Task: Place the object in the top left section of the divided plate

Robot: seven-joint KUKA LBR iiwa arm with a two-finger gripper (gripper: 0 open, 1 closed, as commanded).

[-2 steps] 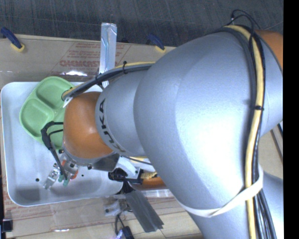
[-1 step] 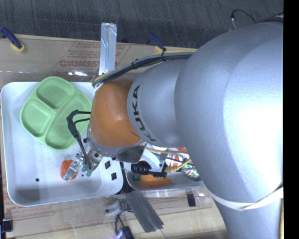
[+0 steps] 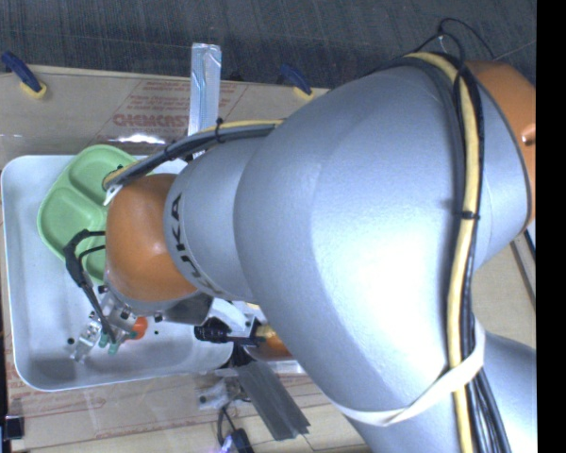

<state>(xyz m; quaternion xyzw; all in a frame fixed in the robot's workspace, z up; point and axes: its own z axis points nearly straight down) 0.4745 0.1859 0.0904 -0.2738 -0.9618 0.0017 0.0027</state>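
The divided plate (image 3: 71, 201) is light green, smooth and glossy like moulded plastic, with rounded lobes and raised ridges between its sections; it lies toward ten o'clock in the left bin (image 3: 24, 281), and my own wrist hides its right part. The object itself I cannot pick out with certainty. There is a small orange bit (image 3: 140, 327) and something teal (image 3: 110, 345) right by my claw, but whether either is the object or part of my tooling, I cannot tell.

My claw (image 3: 92, 338) sits low in the bin at about seven o'clock from the plate, over the bare white floor, pointing down and leftward. Its metal tips are small and cluttered here, so I cannot tell whether they are spread or closed, nor whether anything sits between them.

Above it, my orange band (image 3: 141, 243) bulges round and shiny, and behind that my grey arm (image 3: 358, 243) (matte, broad, bulbous) sweeps in from three o'clock, a yellow cable (image 3: 467, 206) strapped along it. The bin is shallow, white and round-cornered, resting on a cardboard sheet (image 3: 123, 97).
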